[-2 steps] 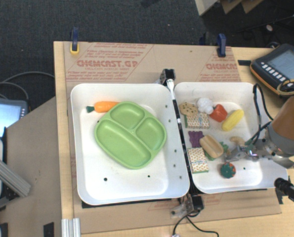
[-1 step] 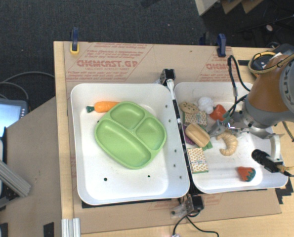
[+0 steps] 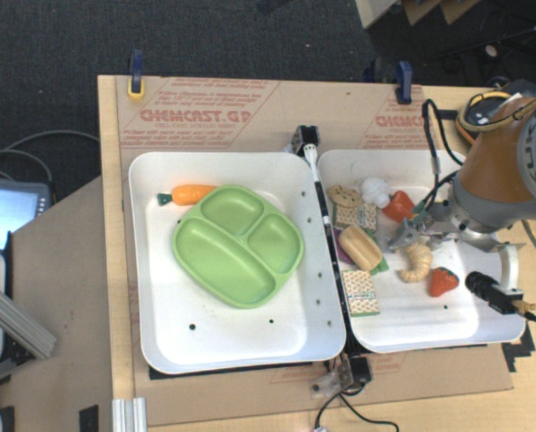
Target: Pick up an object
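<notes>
At the far left, a grey cable (image 3: 33,147) loops over dark carpet (image 3: 204,21) beside a pale bench edge. The bench top is a brown cardboard-like sheet (image 3: 249,111) printed with red lettering, held at its far edge by two blue clamps (image 3: 137,64).

The left shallow white plastic bin (image 3: 150,313) holds a smooth lime-green divided plate (image 3: 238,244) with three compartments, lying flat near the middle. A small orange toy carrot with a green stub (image 3: 188,194) lies just beyond the plate's far-left rim, touching or nearly touching it.

The right white bin (image 3: 430,331) holds a loose cluster: two flat patterned packets (image 3: 358,292), one near the front-left and one further back; a tan bread-roll-shaped piece (image 3: 360,247) between them; a white rounded lump (image 3: 373,188) at the back; a glossy red pepper-like toy (image 3: 398,206) beside it; a knobbly beige figure (image 3: 417,263); and a red strawberry-like toy (image 3: 442,282) just right of that figure.

The grey arm with its orange band (image 3: 497,165) reaches in from the right, and the metal gripper (image 3: 410,232) sits low among these things, between the red pepper and the beige figure. Whether its tips are apart or together, I cannot tell, and no object is seen between them. A black cable (image 3: 440,147) curves along the arm.
</notes>
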{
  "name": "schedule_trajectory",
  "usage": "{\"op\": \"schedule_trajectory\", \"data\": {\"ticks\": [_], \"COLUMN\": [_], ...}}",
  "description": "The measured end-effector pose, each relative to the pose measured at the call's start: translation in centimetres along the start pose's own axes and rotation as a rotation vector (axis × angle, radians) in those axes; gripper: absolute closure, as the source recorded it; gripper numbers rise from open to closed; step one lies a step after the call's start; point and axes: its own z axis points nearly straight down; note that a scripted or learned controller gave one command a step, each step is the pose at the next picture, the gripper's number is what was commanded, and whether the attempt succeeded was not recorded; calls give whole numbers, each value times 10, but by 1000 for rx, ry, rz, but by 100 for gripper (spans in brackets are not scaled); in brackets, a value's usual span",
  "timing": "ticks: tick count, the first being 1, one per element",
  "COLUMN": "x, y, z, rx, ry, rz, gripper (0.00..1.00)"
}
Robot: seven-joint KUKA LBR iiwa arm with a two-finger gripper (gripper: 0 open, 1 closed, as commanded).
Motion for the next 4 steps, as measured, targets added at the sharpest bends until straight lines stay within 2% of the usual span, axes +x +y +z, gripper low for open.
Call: {"op": "schedule_trajectory", "data": {"ticks": [1, 2, 3, 4], "x": [67, 148, 126, 44], "y": [62, 6, -21, -55], "z": [11, -95, -136, -68], "rx": [2, 2, 1, 14], "ry": [4, 6, 2, 3], "rz": [-7, -6, 3, 11], "gripper": [100, 100, 100, 100]}}
